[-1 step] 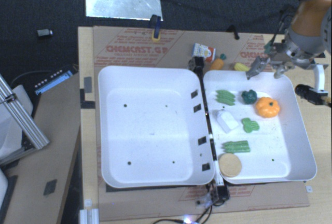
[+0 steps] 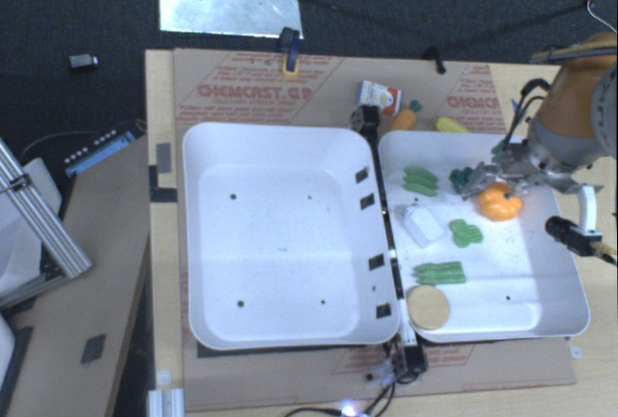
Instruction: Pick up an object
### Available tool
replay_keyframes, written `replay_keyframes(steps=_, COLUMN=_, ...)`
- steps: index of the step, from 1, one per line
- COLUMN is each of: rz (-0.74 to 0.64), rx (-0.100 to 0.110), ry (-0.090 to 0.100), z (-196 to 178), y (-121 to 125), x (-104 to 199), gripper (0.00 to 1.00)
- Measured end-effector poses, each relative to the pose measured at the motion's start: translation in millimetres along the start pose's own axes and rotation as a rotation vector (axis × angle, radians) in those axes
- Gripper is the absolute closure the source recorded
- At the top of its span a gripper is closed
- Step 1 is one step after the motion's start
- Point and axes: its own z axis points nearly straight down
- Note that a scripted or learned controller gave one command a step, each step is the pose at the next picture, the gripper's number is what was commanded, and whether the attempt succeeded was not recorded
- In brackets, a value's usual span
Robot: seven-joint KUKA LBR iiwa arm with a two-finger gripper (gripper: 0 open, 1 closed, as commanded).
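Two shallow white bins are sitting side by side on the desk; the left bin (image 2: 280, 241) is showing its bare floor, while the right bin (image 2: 541, 309) is carrying a scatter of small toy foods. We are viewing the arm (image 2: 575, 111) as it is reaching in over the right bin's far right corner, its tool (image 2: 492, 176) hanging just above a small orange pumpkin (image 2: 499, 202), the likeliest target. We cannot tell how far the tool is open, nor whether it has hold of anything, because dark hardware is hiding its tips.

Risks, as we are judging them: the pumpkin is rounded and smooth, so it may be squeezed out sideways under an off-centre closure; a dark green piece (image 2: 462, 180) is lying just beside it and could be caught or pushed instead.

Materials and shapes: the bins are looking like glossy moulded plastic with rounded corners. A ribbed green pod (image 2: 420, 180), a lumpy green piece (image 2: 466, 234), a flat white block (image 2: 422, 226), a bumpy green strip (image 2: 439, 272) and a tan disc (image 2: 429, 306) near the bin's front left corner are lying apart from one another.
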Motion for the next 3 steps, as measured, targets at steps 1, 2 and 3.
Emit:
replay_keyframes(steps=1, rz=-0.002, rx=-0.019, ry=-0.004, z=-146, y=-31, x=-14, gripper=0.0)
replay_keyframes(steps=2, rz=-0.012, rx=-0.004, ry=0.003, z=-25, y=8, x=49, gripper=0.0)
replay_keyframes(steps=3, rz=-0.008, rx=-0.019, ry=-0.004, z=10, y=7, x=3, gripper=0.0)
